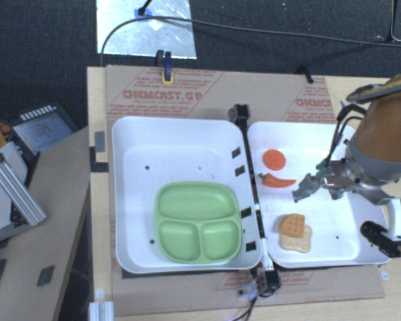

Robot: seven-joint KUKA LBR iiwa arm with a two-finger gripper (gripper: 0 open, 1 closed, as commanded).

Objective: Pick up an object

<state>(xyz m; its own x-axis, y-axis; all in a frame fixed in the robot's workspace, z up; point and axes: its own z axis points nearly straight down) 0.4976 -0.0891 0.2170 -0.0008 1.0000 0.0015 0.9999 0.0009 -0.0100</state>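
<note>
In the right bin (321,129), the red chili (278,180) lies crosswise, stem left; fingers (305,190) indistinct, can't tell their spread.

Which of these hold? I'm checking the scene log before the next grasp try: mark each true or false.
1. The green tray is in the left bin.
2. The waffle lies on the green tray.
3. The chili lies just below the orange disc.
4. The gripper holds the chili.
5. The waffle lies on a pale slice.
1. True: the green tray lies in the left bin.
2. False: the waffle is in the right bin.
3. True: the chili lies just below the orange disc.
4. False: the gripper is to the right of the chili, with nothing seen between its fingers.
5. True: it lies on the pale slice.
</note>
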